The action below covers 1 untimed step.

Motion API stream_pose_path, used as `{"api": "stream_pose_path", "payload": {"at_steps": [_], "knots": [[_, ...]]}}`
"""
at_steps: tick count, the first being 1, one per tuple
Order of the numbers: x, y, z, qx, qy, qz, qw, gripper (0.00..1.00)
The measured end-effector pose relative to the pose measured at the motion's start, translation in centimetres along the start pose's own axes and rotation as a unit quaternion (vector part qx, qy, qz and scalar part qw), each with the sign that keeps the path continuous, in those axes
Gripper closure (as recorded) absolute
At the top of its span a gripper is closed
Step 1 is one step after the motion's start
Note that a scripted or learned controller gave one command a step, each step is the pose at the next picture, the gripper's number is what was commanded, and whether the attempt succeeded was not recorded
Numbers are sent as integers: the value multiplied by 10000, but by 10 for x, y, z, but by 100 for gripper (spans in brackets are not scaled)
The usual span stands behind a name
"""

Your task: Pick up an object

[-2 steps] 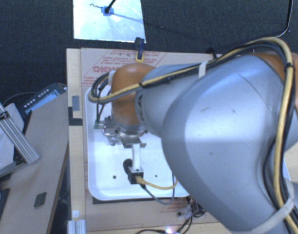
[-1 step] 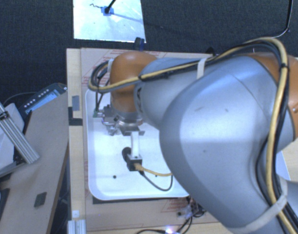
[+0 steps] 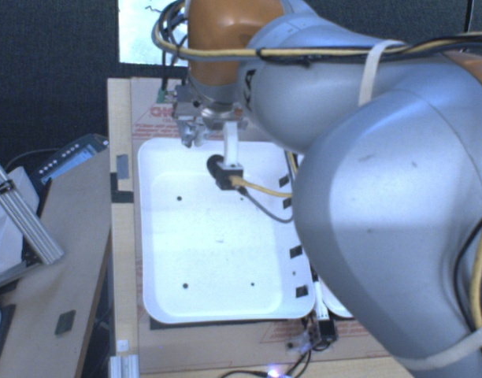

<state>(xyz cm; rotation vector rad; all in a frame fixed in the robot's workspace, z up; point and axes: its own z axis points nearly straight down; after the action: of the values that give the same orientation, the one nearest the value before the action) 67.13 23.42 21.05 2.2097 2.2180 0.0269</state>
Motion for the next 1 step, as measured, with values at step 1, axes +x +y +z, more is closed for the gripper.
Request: {"api": "stream_pose_path", "payload": {"at_steps": [1], "knots": [[0, -13, 85, 119, -29, -2, 9999, 100]]}}
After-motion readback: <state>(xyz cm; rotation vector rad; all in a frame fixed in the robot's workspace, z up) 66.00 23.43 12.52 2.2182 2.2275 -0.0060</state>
